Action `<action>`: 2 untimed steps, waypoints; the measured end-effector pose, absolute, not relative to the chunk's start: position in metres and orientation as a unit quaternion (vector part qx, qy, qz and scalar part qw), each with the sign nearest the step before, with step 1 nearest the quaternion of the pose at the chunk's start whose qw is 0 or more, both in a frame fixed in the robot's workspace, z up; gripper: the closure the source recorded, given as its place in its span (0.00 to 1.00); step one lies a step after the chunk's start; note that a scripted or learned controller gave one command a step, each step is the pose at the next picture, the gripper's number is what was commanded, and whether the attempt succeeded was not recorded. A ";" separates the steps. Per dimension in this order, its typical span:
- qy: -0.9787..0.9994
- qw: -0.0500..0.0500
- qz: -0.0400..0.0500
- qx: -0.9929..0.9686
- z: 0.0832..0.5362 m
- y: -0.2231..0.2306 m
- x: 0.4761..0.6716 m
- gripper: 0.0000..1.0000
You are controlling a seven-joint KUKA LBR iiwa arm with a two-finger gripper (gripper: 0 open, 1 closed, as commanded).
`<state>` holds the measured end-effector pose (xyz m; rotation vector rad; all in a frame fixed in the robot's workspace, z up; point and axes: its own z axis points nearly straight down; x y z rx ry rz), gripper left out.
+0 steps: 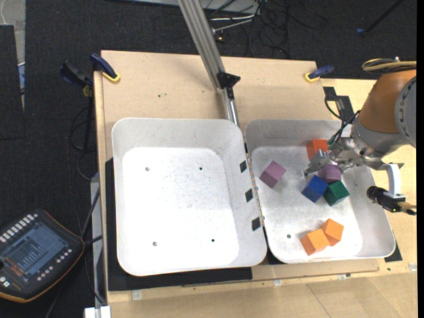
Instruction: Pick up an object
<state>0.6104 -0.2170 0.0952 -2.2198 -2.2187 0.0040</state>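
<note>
My gripper (pixel 323 162) hangs low in the right bin (pixel 371 244), among a cluster of blocks. Just under it lies a small purple block (pixel 332 173), with a blue cube (pixel 315 189) and a green cube (pixel 337 193) right in front of that. A red-orange block (pixel 317 148) sits just behind the gripper. A larger purple cube (pixel 272 173) lies alone to the left. Two orange blocks (pixel 322 236) rest near the bin's front edge. Whether anything is held is hidden by the gripper body.
The left bin (pixel 126 177) stands beside the right one, joined by a ridge with black clips (pixel 252 194). A metal pole (pixel 205 38) slants in from the top. A teach pendant (pixel 33 250) lies off the bench at lower left.
</note>
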 end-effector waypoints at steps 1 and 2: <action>-0.707 -0.001 0.000 -0.707 0.109 -0.217 0.612 1.00; -0.708 -0.002 -0.001 -0.706 0.151 -0.216 0.613 1.00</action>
